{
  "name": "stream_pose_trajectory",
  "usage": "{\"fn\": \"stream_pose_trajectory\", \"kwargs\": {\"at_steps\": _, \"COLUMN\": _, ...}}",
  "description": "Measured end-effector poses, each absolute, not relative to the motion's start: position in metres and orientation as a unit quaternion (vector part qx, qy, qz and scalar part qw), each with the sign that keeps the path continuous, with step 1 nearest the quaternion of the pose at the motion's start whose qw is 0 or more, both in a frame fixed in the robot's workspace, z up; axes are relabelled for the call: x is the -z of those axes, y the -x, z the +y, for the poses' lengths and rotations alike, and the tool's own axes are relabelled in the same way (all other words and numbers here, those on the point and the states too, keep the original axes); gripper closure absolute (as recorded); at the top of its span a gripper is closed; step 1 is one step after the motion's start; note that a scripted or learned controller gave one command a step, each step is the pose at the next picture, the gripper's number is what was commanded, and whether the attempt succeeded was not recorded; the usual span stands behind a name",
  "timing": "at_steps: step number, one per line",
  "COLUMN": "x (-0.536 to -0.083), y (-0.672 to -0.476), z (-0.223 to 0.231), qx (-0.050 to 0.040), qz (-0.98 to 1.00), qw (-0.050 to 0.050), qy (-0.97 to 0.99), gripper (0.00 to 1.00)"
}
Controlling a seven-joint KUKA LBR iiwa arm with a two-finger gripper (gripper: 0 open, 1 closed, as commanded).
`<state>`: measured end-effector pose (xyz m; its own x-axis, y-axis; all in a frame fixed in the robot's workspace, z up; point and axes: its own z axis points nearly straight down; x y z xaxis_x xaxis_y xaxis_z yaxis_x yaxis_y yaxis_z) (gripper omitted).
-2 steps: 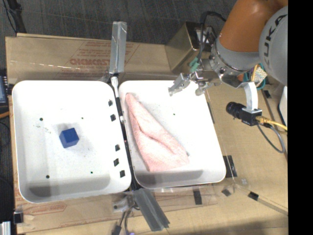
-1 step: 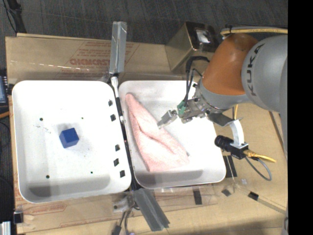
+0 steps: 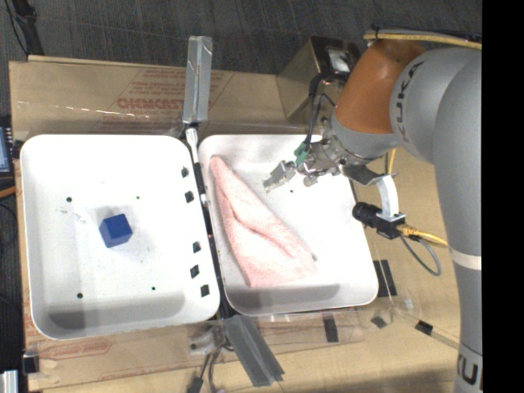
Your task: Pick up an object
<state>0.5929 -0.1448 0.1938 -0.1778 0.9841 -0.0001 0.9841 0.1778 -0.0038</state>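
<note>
Workbench on dark carpet, seen from above

A dark grey ribbed carpet (image 3: 164, 15) fills the top of the frame. Below it lies flat brown cardboard (image 3: 98, 97) with red print, covering the bench toward the upper left. Pale wood bench surface (image 3: 409, 285) shows at lower right, crossed by a yellow cable (image 3: 427, 237) and black tape strips.

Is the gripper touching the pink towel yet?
Apart. In the camera view, bare white floor of the right bin shows between the gripper and the pink towel, which lies flat, nothing between the fingers.
</note>
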Motion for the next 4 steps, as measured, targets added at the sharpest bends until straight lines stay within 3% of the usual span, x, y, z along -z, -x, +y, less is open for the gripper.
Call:
{"fn": "stream_pose_trajectory", "kwargs": {"at_steps": 1, "x": -0.091, "y": -0.536, "z": -0.165, "qx": -0.0008, "qz": -0.76, "qw": 0.002, "qy": 0.65, "gripper": 0.0}}
{"fn": "stream_pose_trajectory", "kwargs": {"at_steps": 2, "x": -0.101, "y": -0.536, "z": -0.165, "qx": -0.0015, "qz": -0.761, "qw": 0.002, "qy": 0.648, "gripper": 1.0}}
{"fn": "stream_pose_trajectory", "kwargs": {"at_steps": 3, "x": -0.155, "y": -0.52, "z": -0.159, "qx": -0.0003, "qz": -0.765, "qw": 0.001, "qy": 0.644, "gripper": 1.0}}
{"fn": "stream_pose_trajectory", "kwargs": {"at_steps": 4, "x": -0.218, "y": -0.588, "z": -0.146, "qx": -0.0014, "qz": -0.664, "qw": 0.001, "qy": 0.748, "gripper": 1.0}}
